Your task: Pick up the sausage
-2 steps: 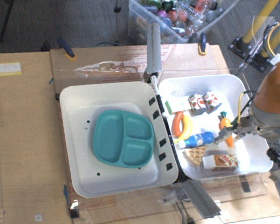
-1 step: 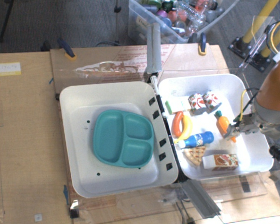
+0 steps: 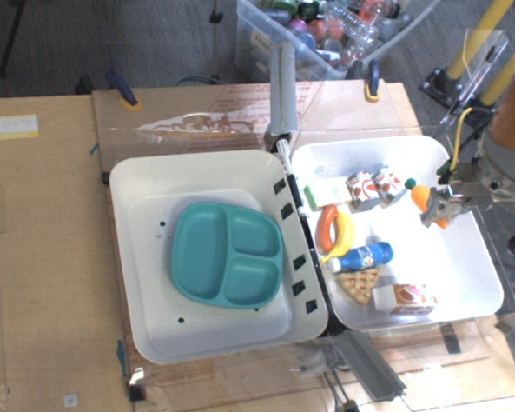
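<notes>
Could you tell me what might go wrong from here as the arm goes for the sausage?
1. The sausage lies pressed against the banana, so the tool may grab both or just the banana.
2. It sits close to the right bin's left wall, leaving little room on that side.
3. The blue bottle lies just below and could be knocked.

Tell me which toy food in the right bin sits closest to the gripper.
The orange carrot, right beside the gripper at the bin's right side; the sausage, banana and waffle lie near the divider.
</notes>
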Available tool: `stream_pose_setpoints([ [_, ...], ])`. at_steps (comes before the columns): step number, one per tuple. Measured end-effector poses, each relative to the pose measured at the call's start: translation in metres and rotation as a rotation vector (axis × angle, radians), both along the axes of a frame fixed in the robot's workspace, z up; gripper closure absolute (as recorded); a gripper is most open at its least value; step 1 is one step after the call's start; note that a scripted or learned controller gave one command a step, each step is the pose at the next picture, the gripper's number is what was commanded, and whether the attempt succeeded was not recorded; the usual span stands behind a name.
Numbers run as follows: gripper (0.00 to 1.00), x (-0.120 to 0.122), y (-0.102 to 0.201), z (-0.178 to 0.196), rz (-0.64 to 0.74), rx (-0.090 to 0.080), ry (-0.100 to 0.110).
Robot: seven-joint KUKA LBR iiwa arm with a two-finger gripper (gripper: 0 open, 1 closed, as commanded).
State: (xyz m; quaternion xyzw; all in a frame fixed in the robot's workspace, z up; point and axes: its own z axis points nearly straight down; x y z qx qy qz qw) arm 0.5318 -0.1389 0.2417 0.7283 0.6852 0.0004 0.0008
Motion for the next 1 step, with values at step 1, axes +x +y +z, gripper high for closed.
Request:
stream_pose_setpoints([
  [1, 1.00, 0.0633, 0.0545, -0.0072, -0.122, 0.000, 0.000],
])
